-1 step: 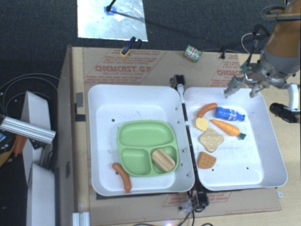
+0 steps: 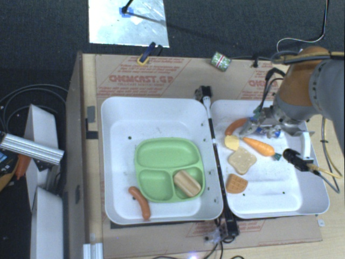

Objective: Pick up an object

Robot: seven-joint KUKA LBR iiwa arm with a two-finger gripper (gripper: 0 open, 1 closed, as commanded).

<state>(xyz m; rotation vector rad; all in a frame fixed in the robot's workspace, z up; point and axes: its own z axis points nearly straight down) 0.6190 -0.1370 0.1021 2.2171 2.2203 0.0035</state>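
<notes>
Two shallow white bins are sitting side by side on the cardboard-covered surface (image 2: 161, 79), and between them they are holding eight things. The left bin (image 2: 116, 144) is carrying three: one green divided plate (image 2: 161, 152) lying flat in its middle, one tan bread roll (image 2: 187, 183) resting in the plate's near right compartment, and one lone sausage (image 2: 140, 202) lying on the bin floor just beside the plate's near left corner. The right bin (image 2: 275, 193) is holding five, all gathering toward its left half: one reddish sausage (image 2: 235, 126) lying farthest back, one small yellow piece (image 2: 232, 142) just in front of it, one carrot (image 2: 259, 146) lying aslant to the right of that piece, one slice of bread (image 2: 241, 161) just in front of the carrot's thick end, and one round waffled biscuit (image 2: 236, 184) nearest the front, close by the slice. The single grey arm (image 2: 315, 90) is reaching in from the right, and its pincer (image 2: 263, 127) is hanging over the back of the right bin, between the reddish sausage and the carrot and very near both. Whether the pincer is released or clenched cannot be told, and nothing is visibly sitting in its grasp. Beyond the bins, one small green roll (image 2: 220, 61) and one blue-and-yellow clip (image 2: 146, 54) are lying on the cardboard.
</notes>
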